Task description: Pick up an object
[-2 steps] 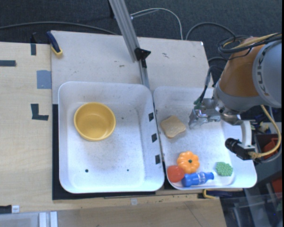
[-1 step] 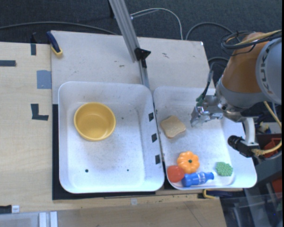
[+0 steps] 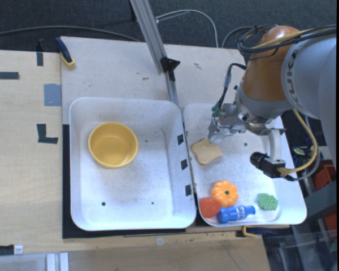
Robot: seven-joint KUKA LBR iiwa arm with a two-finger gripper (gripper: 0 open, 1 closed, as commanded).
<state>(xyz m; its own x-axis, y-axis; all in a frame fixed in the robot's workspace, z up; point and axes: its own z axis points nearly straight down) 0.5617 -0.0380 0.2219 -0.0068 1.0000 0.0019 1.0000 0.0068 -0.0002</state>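
We log the gripper (image 3: pixel 216 135) low over the right bin (image 3: pixel 246 161), fingers pointing down and toward the left of the frame. Its tips sit right at the upper edge of the bread slice (image 3: pixel 206 152). From this height we cannot tell whether the tips are spread, closed, or pinching the slice; the wrist housing covers most of them.

Closest to the hand: the tan bread slice, just below and slightly left of the fingertips, lying flat on the bin floor near the divider between bins. It appears to touch the tips, but we cannot confirm a grasp.

Next out, below the hand toward the front rim: an orange pumpkin-shaped toy (image 3: pixel 225 192), with a red piece (image 3: pixel 209 207) just beside it to its lower left and a blue bottle (image 3: pixel 235 213) lying on its side right under it. These three crowd together. A small green object (image 3: pixel 267 201) rests apart from them, further right of the hand's line.

Farther, well left of the hand: the left bin (image 3: pixel 158 151), holding a yellow bowl (image 3: pixel 113 144), upright, in its upper left part.

Farthest: a grey metal pole (image 3: pixel 150 30) slanting up beyond the bins.
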